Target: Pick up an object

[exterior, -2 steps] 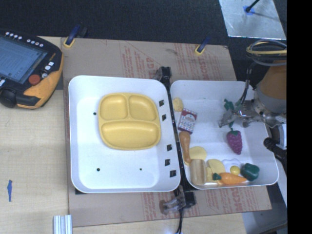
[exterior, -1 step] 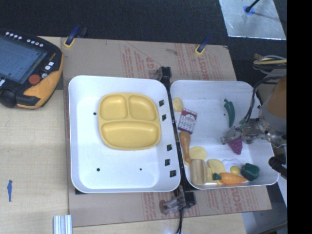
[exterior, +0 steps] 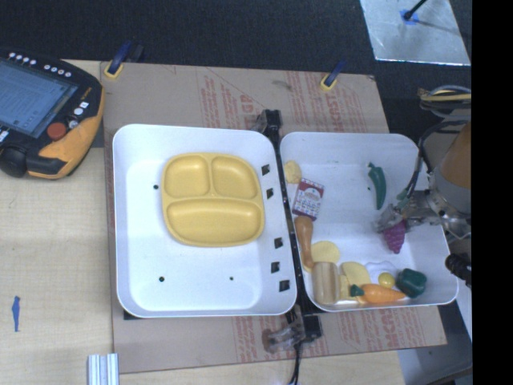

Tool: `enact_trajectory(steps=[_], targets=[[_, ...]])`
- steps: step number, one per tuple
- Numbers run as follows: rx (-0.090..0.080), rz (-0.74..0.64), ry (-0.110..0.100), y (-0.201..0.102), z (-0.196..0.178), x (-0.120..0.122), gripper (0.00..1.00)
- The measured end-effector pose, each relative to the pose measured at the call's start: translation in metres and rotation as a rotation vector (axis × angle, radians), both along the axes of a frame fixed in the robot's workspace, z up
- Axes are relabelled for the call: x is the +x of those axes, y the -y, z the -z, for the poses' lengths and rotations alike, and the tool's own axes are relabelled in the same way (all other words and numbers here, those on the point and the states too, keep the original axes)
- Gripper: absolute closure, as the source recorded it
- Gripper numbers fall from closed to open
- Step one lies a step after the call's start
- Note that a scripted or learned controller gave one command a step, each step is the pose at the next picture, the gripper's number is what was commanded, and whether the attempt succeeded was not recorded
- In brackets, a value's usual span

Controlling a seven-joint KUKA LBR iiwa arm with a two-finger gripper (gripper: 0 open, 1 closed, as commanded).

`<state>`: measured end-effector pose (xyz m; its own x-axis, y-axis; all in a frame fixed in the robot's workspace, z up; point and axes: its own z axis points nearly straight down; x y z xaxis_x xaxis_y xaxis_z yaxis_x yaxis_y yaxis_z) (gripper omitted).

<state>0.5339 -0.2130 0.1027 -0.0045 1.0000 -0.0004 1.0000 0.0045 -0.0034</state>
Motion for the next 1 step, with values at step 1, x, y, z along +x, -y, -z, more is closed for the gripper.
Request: enact_trajectory(steps=[1], targets=[[0.006,-0.009,0.0,-0.1025,0.0111,0.0202,1.0]])
